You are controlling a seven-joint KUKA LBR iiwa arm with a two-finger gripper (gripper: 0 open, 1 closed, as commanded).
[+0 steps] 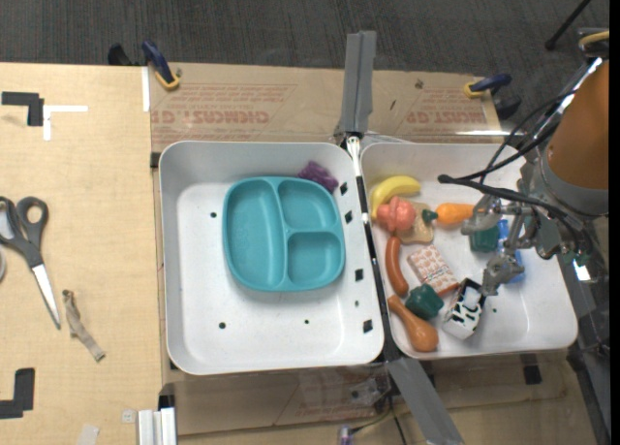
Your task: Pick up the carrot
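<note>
Approach under way: gripper (499,273) hovers at the frame's right over the right bin (542,332), apparently empty, its finger gap unclear. Carrot (453,212) lies up-left of it, beside the banana (395,188). Next move calls for centring above the carrot, then descending.

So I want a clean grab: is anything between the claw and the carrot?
Nothing visible. The carrot lies open in the right bin, its left end close to the peach-coloured toy. The claw hangs just right of it and lower in the view.
</note>
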